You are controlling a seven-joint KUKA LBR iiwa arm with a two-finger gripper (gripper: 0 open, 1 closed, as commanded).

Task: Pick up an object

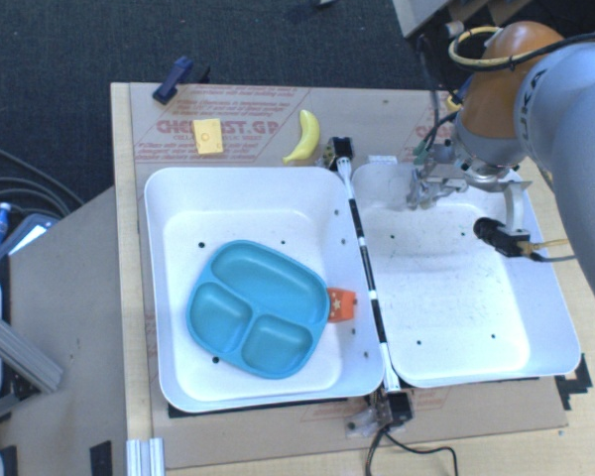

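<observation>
Camera view: the gripper is seen low over the right bin, near its 11 o'clock corner; whether it is spread or pressed together cannot be told, and nothing is seen pinched. No object is made out under it.

The pickable things are found in the left bin: a blue tray at the middle, and a small orange toy touching the tray's 3 o'clock edge, just beside the divider.

For a clean pick, the toy is judged the easier target: the arm should be lifted clear of the divider, carried toward 8 o'clock, then lowered straight. The tray rim and the bin wall crowd the toy, so a tilted approach could be blocked.

Outside the bins, a banana and a yellow tag lie on the board at 12 o'clock.
</observation>
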